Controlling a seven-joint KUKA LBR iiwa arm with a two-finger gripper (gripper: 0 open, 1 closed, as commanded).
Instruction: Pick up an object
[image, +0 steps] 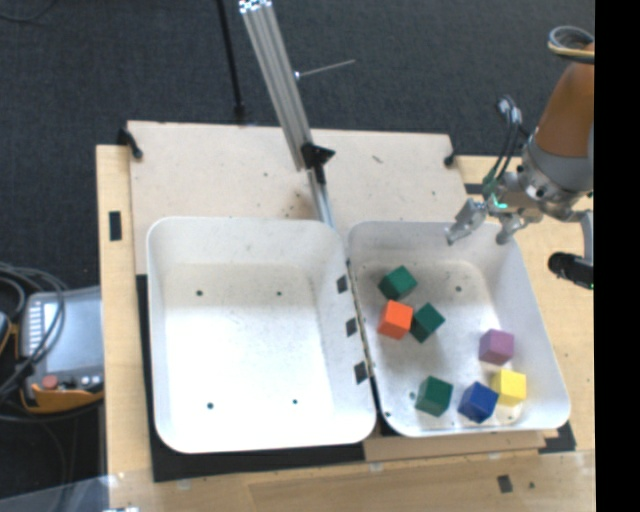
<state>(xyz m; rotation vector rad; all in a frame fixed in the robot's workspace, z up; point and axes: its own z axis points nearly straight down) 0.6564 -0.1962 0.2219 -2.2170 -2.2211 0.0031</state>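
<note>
- The claw (482, 224) hangs over the far rim of the right bin (535, 300), near that bin's far right corner; its two fingers (459, 226) are spread apart with bare space between them, and they hold nothing.
- Above the claw the grey arm (560, 165) rises toward the right edge of the view, with its orange band (568, 105) above the wrist.
- Nearest the claw, in the far middle of the right bin, lies a dark green cube (398, 282).
- Just in front of it sit an orange cube (396, 319) and a second dark green cube (428, 321), side by side and touching or nearly so.
- Toward the right wall of that bin lies a purple cube (496, 346).
- Along the near wall of the bin three cubes stand in a loose row: a third dark green cube (434, 395), a blue cube (479, 401), and a yellow cube (510, 385) just beside the blue one.
- All the cubes are plain and of one colour each, and of much the same size; no labels or writing can be read on them.
- The left bin (165, 300) lies beside the right bin; their inner walls meet along the middle, where a few small dark clips (352, 327) sit.
- Both bins rest on the light wooden tabletop (220, 160).
- A silver metal rail (280, 85) slants from the far edge of the view down to the far end of the seam between the bins.
- Off the tabletop's left edge lies a grey handheld unit (55, 345) with cables.
</note>
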